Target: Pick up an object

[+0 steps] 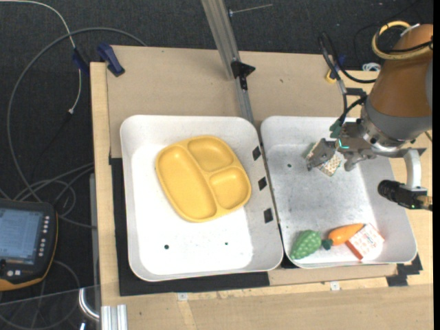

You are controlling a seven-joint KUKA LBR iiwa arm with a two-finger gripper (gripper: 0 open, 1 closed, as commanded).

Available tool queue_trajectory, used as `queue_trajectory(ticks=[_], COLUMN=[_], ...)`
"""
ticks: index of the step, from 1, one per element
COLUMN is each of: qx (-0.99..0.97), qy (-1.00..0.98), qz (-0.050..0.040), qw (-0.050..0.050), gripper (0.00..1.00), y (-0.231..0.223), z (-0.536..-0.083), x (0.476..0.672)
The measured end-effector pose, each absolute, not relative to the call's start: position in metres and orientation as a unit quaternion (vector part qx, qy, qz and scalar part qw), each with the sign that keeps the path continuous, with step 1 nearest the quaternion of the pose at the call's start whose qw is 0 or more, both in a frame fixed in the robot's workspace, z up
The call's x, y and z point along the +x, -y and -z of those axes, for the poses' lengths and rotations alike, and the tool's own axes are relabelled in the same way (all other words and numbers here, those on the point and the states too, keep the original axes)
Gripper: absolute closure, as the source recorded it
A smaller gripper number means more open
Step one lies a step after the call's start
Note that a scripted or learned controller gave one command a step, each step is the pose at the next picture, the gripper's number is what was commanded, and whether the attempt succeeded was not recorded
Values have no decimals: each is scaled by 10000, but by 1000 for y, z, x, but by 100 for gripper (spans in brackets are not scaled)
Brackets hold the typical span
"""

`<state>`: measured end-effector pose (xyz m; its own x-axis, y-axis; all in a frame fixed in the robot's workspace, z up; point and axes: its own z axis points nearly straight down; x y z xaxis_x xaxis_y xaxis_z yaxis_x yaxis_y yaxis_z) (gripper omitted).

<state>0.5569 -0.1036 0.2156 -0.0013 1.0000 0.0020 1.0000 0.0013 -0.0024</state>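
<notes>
1. Camera view, far to the left of the jaws: the left bin holds a yellow divided plate, lying flat and well apart from the gripper.
2. Nearer, the right bin sits just beside the left one, and the gripper works over its upper part.
3. The gripper hangs over that bin, and a small checkered block shows between its fingers; the jaws look pinched on it, though whether it is clear of the bin floor cannot be told from this slant.
4. Below the jaws, near the bin's front wall, lie a green leafy toy, an orange carrot toy touching it, and a small orange-and-white box just beside the carrot.
5. Judgement: the grasp seems made, so the task is well along. What is left is a lift that visibly carries the block up off the bin without it slipping out.
</notes>
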Motion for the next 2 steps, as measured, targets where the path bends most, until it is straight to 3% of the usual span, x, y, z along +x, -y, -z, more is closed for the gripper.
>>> queue_trajectory(ticks=[1, 2], qx=[-7068, -7069], qy=[7074, 7073], qz=[1, -18], qw=[13, 33], gripper=[0, 0], y=[104, 104], z=[-216, -163], x=[557, 566])
